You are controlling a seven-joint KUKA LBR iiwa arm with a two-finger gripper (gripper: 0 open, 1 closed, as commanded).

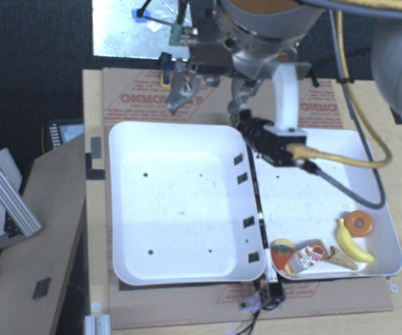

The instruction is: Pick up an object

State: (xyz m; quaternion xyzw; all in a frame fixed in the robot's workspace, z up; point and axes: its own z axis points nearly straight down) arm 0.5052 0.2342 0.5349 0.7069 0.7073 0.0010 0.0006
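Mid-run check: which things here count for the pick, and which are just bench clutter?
For the pick:
banana
orange ring
red-and-white packet
orange toy
gripper
right bin

Clutter:
left bin
yellow cable
cardboard

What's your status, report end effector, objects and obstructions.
End effector high over the bins' far edge, nothing between fingers. Banana, orange ring and other small items in right bin, near corner, untouched. Yellow cable drapes across that bin.

Dark carpet (33,47) surrounds the cardboard-topped bench (145,93); aluminium rail (5,194) at left.
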